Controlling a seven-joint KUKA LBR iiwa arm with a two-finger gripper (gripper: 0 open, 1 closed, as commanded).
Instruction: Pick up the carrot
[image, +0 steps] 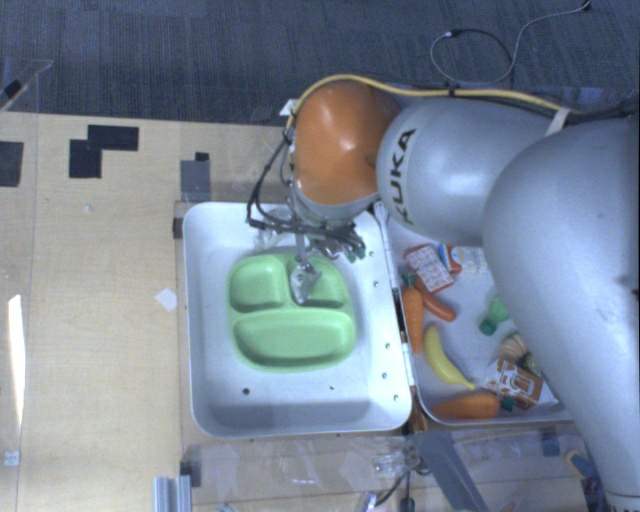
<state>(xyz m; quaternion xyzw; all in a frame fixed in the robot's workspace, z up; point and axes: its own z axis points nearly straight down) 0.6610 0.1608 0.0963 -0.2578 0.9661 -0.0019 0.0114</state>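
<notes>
The bench (90, 300) is pale wood with black square markings near its far left edge. The left bin (205, 330) holds a green divided tray (290, 330) with three compartments. The gripper (303, 283) hangs over the tray's upper right compartment; its fingers sit close together with nothing visible between them. Above it is the orange band (335, 140) of the arm (480, 170), whose grey housing carries the lettering "KUKA" in black. In the right bin (425, 405), the carrot (412, 318) lies lengthwise along the left wall, untouched and well apart from the gripper. Just beside it are a red-printed packet (430, 265), writing unreadable, a yellow banana (445, 360), a green object (492, 320) and a small printed carton (515, 382), text illegible
</notes>
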